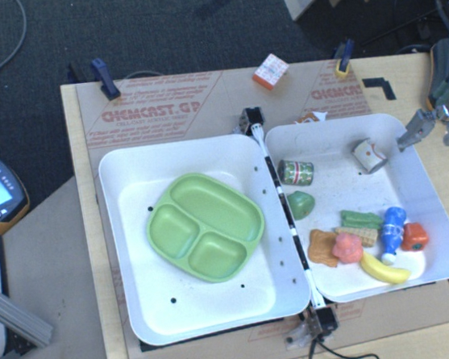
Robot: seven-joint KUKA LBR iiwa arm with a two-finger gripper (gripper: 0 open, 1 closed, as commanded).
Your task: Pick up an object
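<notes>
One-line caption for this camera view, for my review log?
Arm's hand at the right bin's far edge; toy foods clustered inside; green divided plate in the left bin.

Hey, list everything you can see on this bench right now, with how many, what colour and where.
Bins: 2, white, side by side on the bench.
Divided plate: 1, green, in the left bin.
Can: 1, green and white, lying at the right bin's left wall.
Green lump: 1, just below the can.
Small block: 1, grey-white, upper right bin.
Green beans toy: 1, right bin, lower part.
Bottle: 1, blue with white, beside the beans.
Red toy: 1, right of the bottle.
Pink toy: 1, left of the bottle.
Orange piece: 1, beside the pink toy.
Banana: 1, yellow, near the front wall.
Cube: 1, orange and white, on the board behind the bins.
Clamps: 2, blue, back edge.
Gripper: 1, grey, at the right bin's right rim.
</notes>
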